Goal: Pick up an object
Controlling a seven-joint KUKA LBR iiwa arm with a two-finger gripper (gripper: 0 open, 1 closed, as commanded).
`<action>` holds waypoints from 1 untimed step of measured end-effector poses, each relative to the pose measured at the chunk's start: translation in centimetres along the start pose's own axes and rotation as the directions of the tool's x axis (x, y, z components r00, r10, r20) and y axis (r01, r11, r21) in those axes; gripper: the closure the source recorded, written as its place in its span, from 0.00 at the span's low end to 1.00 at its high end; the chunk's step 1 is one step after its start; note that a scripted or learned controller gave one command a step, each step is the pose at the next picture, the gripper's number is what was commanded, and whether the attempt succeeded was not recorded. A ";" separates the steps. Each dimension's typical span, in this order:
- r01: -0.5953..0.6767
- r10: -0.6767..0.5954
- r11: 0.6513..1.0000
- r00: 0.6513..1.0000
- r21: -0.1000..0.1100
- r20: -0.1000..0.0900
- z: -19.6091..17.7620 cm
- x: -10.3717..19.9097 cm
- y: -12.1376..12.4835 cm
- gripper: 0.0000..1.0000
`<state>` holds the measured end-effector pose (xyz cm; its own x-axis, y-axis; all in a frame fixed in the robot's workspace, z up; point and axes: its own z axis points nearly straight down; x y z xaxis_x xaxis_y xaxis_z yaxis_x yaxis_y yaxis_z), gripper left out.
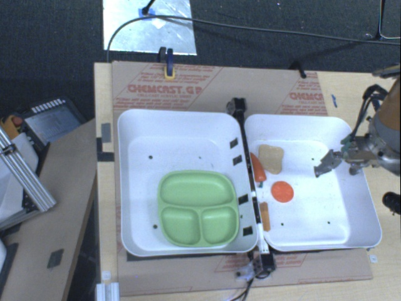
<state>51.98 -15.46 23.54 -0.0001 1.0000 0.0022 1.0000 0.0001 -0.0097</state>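
You've got open floor across the right bin (351, 231); only the tan piece (271, 158), carrot (258, 168) and orange disc (282, 192) crowd its left side.

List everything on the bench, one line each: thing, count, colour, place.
bins: 2, white, side by side on the bench
divided plate: 1, green, left bin
bread slice: 1, tan, right bin, near its left wall
carrot: 1, orange-red, right bin, along its left wall
round disc: 1, orange, right bin, below the bread
small stick: 1, orange-brown, right bin, lower left
clamp: 1, blue and yellow, bench far edge
pincer: 1, grey, above right bin
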 end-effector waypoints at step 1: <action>0.003 -0.003 1.000 1.000 -0.011 0.003 -0.5 0.0 0.2 0.00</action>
<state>52.22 -15.44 24.08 -0.0032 1.0000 -0.0004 1.0000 0.0032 0.0014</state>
